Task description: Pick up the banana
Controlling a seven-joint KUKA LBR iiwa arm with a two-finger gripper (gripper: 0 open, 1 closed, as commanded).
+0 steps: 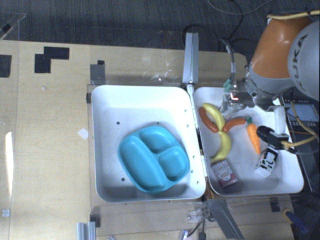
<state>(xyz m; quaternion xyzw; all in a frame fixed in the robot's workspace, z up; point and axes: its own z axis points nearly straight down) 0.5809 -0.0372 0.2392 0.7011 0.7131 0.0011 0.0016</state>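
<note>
Hand (234, 100) fingers unclear above banana (220, 132)

The two white bins (107, 134) look like smooth moulded plastic with a soft sheen. The blue divided plate (153, 158) in the left one is glossy plastic. The bench (45, 134) at the left of the frame looks like pale, matt wood. The banana (220, 131) in the right bin has a smooth, slightly shiny yellow skin, like the orange carrot (254, 137) near it. The arm's orange band (272, 46), upper right, is glossy.
</note>
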